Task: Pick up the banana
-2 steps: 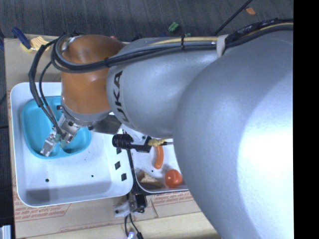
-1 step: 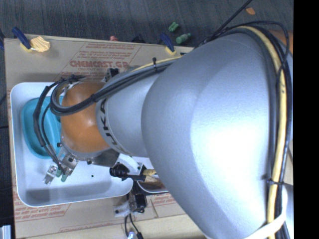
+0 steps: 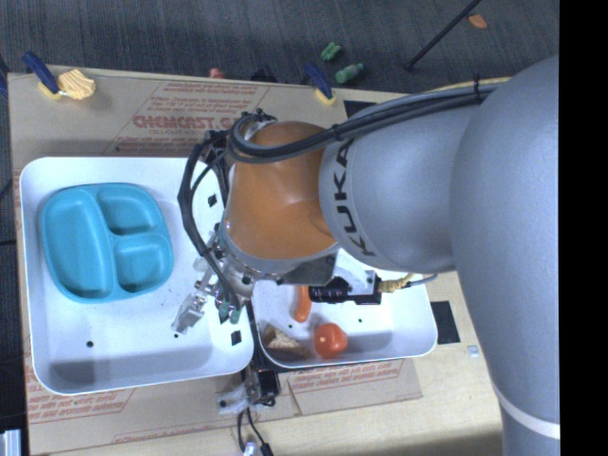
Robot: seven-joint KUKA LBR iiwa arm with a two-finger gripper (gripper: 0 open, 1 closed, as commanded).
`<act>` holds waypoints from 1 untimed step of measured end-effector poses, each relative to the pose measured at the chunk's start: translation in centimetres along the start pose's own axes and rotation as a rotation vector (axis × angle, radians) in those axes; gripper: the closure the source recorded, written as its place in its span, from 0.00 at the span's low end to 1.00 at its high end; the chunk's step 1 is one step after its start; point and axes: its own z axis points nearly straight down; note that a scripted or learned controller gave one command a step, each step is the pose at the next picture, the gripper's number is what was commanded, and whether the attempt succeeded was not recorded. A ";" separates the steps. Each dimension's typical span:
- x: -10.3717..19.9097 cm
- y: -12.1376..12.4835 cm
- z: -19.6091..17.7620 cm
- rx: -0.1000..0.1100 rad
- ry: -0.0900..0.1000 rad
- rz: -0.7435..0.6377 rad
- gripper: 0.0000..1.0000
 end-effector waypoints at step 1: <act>2.7 5.6 9.8 -0.006 -0.003 0.099 0.00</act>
